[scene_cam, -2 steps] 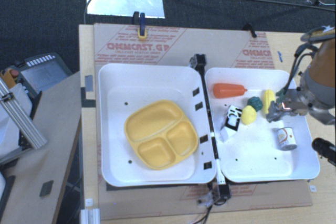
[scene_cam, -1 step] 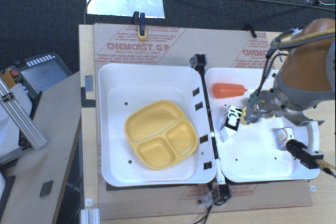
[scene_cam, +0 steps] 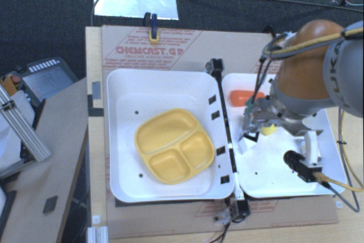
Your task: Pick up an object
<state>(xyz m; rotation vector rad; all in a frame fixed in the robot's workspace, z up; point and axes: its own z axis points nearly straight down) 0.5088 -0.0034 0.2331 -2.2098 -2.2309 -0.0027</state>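
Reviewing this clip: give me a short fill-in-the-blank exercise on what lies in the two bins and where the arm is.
1. The yellow divided tray lies in the ____ bin.
2. The tray has ____ compartments.
3. The orange object lies in the right bin, near its ____ edge.
4. The end effector is over the ____ bin.

Missing words: left; three; far; right

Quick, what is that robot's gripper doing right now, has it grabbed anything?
Gripper: low in the right bin, beside a yellow object; whether it holds anything cannot be told.
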